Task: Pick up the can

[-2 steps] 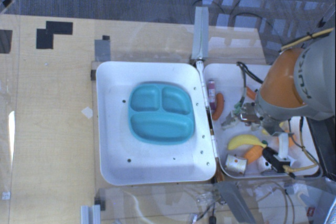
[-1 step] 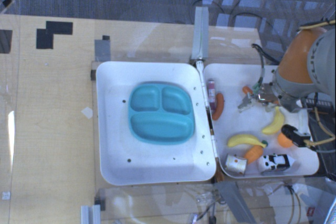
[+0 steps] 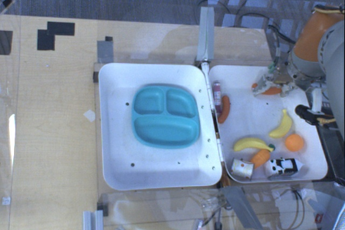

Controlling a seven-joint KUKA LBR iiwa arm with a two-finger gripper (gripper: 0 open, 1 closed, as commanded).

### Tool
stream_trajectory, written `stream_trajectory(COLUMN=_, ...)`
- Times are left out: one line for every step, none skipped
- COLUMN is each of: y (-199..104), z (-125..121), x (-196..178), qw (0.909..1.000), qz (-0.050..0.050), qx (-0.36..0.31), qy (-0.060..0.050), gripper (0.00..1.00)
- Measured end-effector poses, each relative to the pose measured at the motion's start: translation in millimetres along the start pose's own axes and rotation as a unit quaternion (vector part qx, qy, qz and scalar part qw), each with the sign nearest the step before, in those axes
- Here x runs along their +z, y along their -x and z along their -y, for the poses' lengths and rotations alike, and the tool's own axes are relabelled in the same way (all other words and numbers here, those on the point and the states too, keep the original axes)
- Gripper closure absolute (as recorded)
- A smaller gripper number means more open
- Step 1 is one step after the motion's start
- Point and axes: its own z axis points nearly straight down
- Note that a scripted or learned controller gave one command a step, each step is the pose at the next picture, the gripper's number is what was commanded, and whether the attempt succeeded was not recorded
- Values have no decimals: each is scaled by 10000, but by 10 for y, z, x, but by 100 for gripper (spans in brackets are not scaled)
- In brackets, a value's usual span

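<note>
Cylindrical can (image 3: pixel 243 168) — tipped, white smooth bin (image 3: pixel 318 169)

Even, soft overhead light; faint shadows pool inside the white bins (image 3: pixel 116 169), and the picture looks slightly soft overall.

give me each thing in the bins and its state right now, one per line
can: on its side, right bin, front edge
gripper: low over an orange item at the right bin's back
blue tray: flat, left bin, nothing in it
two bananas: lying flat
orange: resting loose
</note>
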Motion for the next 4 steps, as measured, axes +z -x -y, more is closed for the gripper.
stream_trajectory(y=-397, z=852, x=-26, qw=9924, qz=-9, qx=1234, qy=17, gripper=0)
stream_trajectory(y=-250, z=844, x=-26, qw=9962, qz=-9, qx=868, qy=28, gripper=0)
stream_trajectory(y=-25, z=25, x=-4, qw=9936, qz=-2, qx=1128, qy=9, gripper=0)
stream_trajectory(y=-27, z=-118, x=-17, qw=9928, qz=-8, qx=1197, qy=-3, gripper=0)
